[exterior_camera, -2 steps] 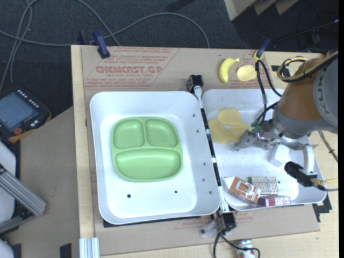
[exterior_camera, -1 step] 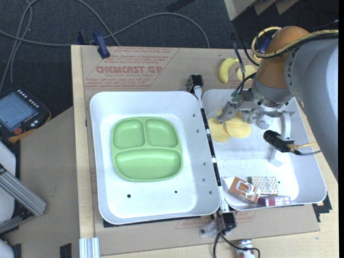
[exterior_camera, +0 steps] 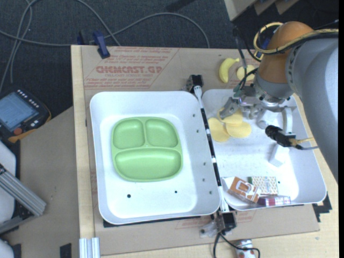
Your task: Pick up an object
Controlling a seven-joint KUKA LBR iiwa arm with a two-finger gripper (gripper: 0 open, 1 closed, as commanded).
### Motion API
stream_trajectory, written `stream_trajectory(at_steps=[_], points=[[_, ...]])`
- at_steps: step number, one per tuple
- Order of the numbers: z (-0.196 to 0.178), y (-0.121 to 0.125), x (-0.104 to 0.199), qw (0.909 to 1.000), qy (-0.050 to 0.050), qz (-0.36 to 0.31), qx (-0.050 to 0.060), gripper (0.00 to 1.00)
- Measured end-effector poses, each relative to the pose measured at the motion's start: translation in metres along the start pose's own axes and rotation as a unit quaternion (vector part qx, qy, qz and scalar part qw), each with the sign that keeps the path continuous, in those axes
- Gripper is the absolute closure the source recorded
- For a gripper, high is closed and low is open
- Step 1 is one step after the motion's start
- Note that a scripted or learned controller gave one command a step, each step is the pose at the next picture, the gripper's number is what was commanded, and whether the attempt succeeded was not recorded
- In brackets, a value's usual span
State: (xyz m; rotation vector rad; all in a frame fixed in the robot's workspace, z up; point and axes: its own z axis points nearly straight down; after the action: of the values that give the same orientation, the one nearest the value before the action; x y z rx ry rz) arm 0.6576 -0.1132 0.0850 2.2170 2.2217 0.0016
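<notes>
EDITOR: Where does the arm stand?

PHOTOGRAPHER: The grey KUKA arm (exterior_camera: 317,74) reaches in from the right. Its end effector (exterior_camera: 242,109) sits low over the far left part of the right bin (exterior_camera: 309,184). From this angle one cannot tell whether the end effector is apart or together.

EDITOR: What lies nearest to it?

PHOTOGRAPHER: A cluster of pale yellow pieces (exterior_camera: 228,128), overlapping one another, lies on the bin floor just beside the end effector, close to the wall next to the left bin (exterior_camera: 102,190). Whether the two touch cannot be told. A small white block (exterior_camera: 276,157) lies nearer the middle of the same bin. An orange-and-white carton (exterior_camera: 243,188) and a patterned packet (exterior_camera: 264,184) lie side by side at its near edge.

EDITOR: And elsewhere?

PHOTOGRAPHER: A green divided plate (exterior_camera: 146,148) lies flat in the middle of the left bin. A yellow banana (exterior_camera: 228,69) lies on the surface (exterior_camera: 134,63) outside the bins, just beyond the right bin's far rim.
</notes>
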Motion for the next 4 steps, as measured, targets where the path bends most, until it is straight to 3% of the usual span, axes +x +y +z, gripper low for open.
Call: stream_trajectory(at_steps=[1,2,3,4], points=[[-0.013,0.002,0.0,1.0,-0.002,-0.001,-0.003,1.0],[-0.013,0.002,0.0,1.0,-0.001,-0.001,-0.003,0.0],[0.0,0.007,-0.001,1.0,0.0,0.0,0.0,0.0],[-0.012,0.008,-0.001,1.0,-0.001,-0.001,0.0,1.0]])
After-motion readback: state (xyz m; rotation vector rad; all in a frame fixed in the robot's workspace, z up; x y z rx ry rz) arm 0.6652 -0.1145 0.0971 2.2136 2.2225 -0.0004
